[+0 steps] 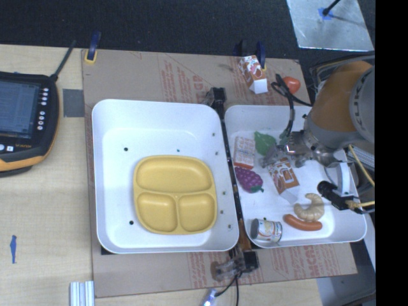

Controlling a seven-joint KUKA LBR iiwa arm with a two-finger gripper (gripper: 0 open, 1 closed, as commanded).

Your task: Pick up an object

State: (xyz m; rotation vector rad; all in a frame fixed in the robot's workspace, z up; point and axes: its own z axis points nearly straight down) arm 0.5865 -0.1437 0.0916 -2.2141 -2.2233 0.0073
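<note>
**Claw low over the right bin's clutter**

The arm reaches into the right bin, with the claw down among the items near the bin's middle. Whether it is wide, narrow or holding anything, I cannot tell; the wrist hides it.

Nearest it lies the brown packet, just below, with a green piece to its left. The packet lies flat, its long axis running up-down in the view and leaning slightly leftward at the top. The grapes, croissant, sausage and can sit farther off. The left bin carries a yellow tray.

For a good grasp, I would judge: close across the packet's short width, straight down, clear of the green piece, then lift slowly.
</note>
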